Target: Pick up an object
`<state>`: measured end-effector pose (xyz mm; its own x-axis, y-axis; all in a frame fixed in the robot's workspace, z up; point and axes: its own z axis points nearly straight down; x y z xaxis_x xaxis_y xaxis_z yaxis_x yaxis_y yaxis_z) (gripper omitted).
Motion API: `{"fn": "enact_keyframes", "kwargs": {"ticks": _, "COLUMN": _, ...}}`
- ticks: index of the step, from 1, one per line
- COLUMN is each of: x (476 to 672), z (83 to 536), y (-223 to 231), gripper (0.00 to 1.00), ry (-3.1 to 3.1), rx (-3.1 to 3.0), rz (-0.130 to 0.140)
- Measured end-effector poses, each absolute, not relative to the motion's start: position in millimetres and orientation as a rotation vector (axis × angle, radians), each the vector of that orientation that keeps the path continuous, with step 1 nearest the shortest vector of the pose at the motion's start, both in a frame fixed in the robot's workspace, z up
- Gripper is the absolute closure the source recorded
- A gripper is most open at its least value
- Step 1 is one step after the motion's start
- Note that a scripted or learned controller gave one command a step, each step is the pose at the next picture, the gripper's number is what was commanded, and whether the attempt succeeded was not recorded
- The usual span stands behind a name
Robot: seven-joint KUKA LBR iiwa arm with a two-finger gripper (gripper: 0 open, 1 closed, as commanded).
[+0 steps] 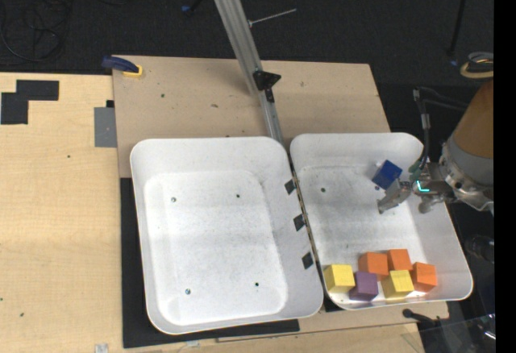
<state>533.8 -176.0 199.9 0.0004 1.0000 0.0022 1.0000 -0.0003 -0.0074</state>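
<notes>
the pincer (pixel 401 197) reaches in from the right over the right bin (pixel 347 158), its grey fingers (pixel 393 199) spread apart with nothing between them. just above the fingers a blue cube (pixel 387 174) lies tilted on the bin floor, near the back wall. along the bin's front edge sits a cluster of cubes: yellow (pixel 339 276), purple (pixel 367 285), a second yellow (pixel 397 284) and orange ones (pixel 374 263). the left bin (pixel 161 158) sits alongside on the wooden surface (pixel 56 206).
</notes>
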Motion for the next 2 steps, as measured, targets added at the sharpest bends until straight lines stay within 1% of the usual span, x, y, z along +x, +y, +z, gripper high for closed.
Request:
{"fn": "enact_keyframes", "kwargs": {"ticks": 1, "x": 534.6, "z": 202, "y": -177, "gripper": 0.00, "ry": -2.217, "rx": -2.221, "rz": 0.002}}
{"fn": "enact_keyframes", "kwargs": {"ticks": 2, "x": 532.6, "z": 139, "y": -182, "gripper": 0.00, "ry": -2.214, "rx": -2.216, "rz": 0.007}}
